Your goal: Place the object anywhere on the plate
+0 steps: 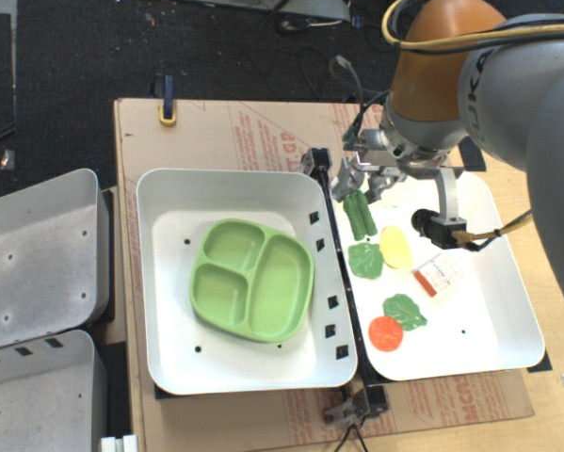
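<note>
A light green plate (253,279) with three compartments lies in the left bin (159,252). In the right bin (493,318), a long dark green vegetable piece (361,217) lies close to the left wall. My gripper (361,179) hangs directly over that piece's far end, at or just above it. The wrist and its cables hide how it meets the piece. Nothing is lifted off the bin floor.
Also in the right bin are a green leaf (365,260), a yellow lemon-like piece (395,247), a small red and white box (437,277), another leaf (405,310) and a red round piece (386,333). A black divider (338,262) separates the bins.
</note>
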### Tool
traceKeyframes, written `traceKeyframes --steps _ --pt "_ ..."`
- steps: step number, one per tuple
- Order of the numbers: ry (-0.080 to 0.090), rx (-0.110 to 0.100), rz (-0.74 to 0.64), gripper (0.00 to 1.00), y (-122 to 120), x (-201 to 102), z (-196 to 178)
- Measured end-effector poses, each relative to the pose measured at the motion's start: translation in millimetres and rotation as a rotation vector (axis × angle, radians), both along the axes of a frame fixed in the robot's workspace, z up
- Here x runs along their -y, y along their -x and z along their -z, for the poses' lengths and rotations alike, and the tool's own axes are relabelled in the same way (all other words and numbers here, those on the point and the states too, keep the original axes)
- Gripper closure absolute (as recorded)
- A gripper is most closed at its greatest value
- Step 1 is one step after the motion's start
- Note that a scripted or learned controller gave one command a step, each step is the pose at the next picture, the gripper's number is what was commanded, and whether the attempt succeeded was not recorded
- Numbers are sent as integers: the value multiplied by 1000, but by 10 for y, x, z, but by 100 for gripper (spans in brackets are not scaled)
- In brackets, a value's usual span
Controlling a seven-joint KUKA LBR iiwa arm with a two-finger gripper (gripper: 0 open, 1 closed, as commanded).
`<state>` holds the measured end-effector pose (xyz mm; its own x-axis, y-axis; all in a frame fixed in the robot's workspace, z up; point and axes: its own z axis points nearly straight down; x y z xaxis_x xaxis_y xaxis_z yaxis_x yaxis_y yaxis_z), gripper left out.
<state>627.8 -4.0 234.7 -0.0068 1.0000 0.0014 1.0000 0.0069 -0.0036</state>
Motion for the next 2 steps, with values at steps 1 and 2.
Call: traceKeyframes --steps 1,2 --pt "0 1 0 100 149 -493 118" --pt "0 1 -1 100 297 -1055 129"
